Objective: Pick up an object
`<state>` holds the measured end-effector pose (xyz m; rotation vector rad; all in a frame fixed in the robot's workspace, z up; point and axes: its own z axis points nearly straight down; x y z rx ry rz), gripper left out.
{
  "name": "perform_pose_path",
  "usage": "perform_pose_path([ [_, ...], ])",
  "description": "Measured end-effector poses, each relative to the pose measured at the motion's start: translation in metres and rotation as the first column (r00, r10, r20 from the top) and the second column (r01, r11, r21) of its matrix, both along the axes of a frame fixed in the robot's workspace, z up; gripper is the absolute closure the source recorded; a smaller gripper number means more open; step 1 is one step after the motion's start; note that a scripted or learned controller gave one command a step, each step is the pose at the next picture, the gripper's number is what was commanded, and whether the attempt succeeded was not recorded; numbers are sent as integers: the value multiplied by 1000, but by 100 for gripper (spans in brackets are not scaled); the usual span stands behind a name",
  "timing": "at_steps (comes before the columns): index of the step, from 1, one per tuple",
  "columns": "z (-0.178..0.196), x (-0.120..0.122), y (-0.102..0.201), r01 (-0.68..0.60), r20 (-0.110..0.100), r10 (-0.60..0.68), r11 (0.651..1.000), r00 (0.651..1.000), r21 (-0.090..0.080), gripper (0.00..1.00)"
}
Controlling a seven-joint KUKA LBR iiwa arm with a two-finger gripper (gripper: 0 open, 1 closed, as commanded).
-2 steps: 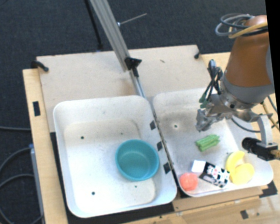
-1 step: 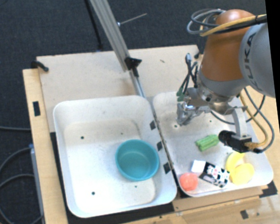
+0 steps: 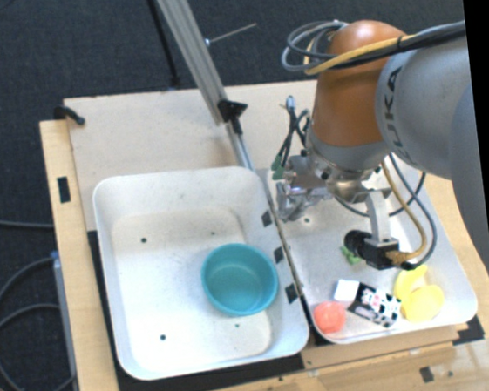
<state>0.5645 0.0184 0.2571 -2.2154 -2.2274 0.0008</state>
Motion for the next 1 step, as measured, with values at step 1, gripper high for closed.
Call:
perform_pose_path([
  [1, -2, 25, 58, -2, 2, 2, 1000, 1000, 1, 100],
])
